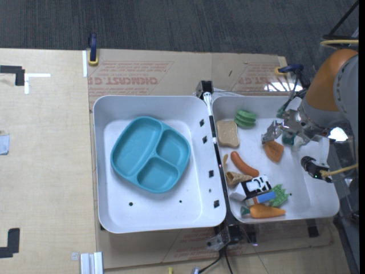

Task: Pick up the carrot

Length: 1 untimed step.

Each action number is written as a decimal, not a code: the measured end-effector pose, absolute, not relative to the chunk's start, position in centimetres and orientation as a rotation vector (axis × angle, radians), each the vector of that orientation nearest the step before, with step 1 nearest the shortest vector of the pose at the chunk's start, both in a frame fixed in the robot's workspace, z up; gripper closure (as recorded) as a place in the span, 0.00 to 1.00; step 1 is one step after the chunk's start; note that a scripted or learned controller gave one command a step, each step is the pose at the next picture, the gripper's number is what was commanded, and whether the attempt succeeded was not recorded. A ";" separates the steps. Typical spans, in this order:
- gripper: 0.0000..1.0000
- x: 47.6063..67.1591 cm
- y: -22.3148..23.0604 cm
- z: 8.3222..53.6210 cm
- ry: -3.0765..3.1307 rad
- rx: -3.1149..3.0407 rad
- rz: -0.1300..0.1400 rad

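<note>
Since the carrot (267, 211) lies flat at the near edge of the right bin (319, 207), close to its near-left corner, the end effector (278, 135) has a long way to go: it hangs over the bin's far-right part, well apart from the target. Whether it's wide or narrow, can't tell, and an orange wedge-shaped piece (274, 150) sits just under it, maybe touching. Best approach, IMO: come straight down over the carrot's mid-length, jaws across its short axis.

Obstacles: green leafy toy (279, 195) and black-white-blue packet (258, 188) crowd the carrot's far side; bin wall hems the near side. Sausage (244, 164), bread slice (227, 133), green ridged piece (246, 117) lie further off. Left bin (114, 216) holds a teal divided plate (150, 153).
</note>
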State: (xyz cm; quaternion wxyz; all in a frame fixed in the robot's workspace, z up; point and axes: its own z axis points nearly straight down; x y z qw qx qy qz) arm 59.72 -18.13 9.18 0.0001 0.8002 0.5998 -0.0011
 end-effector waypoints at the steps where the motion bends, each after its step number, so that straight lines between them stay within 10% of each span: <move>1: 0.00 53.1 -15.8 9.1 1.999 2.428 -0.004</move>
